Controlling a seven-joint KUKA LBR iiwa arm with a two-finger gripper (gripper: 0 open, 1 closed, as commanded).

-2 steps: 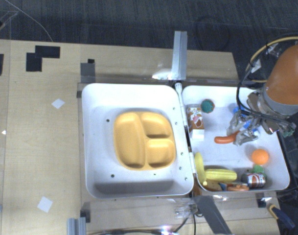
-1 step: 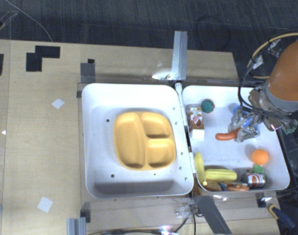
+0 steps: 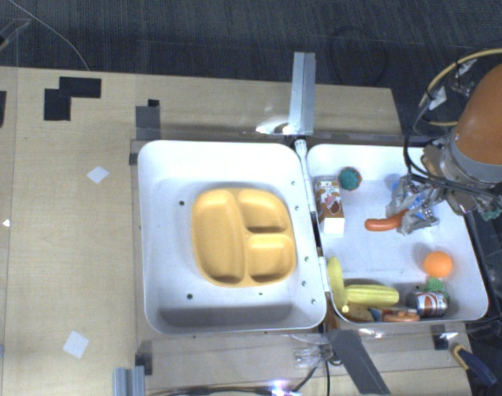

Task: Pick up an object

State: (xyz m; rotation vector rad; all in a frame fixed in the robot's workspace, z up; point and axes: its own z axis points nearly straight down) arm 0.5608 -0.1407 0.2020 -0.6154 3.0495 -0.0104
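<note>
In the right bin (image 3: 473,250), the end effector (image 3: 412,210) hovers at the right end of an orange carrot-like toy (image 3: 382,224), whose long axis runs left from it, though whether the toy is gripped cannot be told.

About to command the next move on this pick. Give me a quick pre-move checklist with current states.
1. Gripper inside the right white bin: ok.
2. Something held between the fingers: cannot tell.
3. Long orange carrot-shaped toy within reach, just beside the gripper: ok.
4. Round orange ball lying apart from its neighbours: ok.
5. Yellow corn-shaped toy free to grasp: not ok, crowded among other items at the bin's near wall.
6. Yellow divided tray lying flat in the left white bin: ok.
</note>
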